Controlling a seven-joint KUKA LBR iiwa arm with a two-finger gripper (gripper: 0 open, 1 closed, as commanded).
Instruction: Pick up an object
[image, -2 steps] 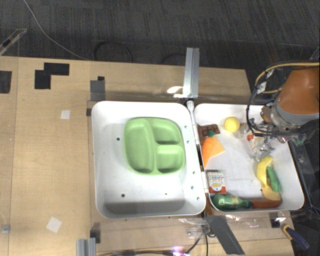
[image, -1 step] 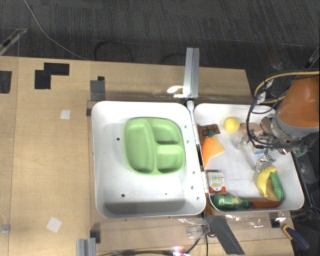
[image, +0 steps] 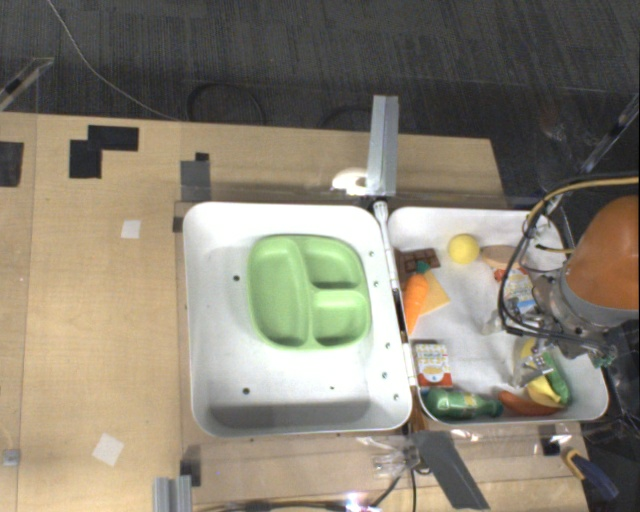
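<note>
While my arm (image: 608, 262) reaches in from three o'clock, my tool (image: 535, 362) hovers low over the right bin's (image: 470, 330) four o'clock corner, near a banana (image: 545, 388); I cannot tell its finger state.

Grey arm (image: 590, 300), orange band, black cables looping around it.

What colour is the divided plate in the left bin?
Light green, seen plainly in the camera view: divided plate.
</note>
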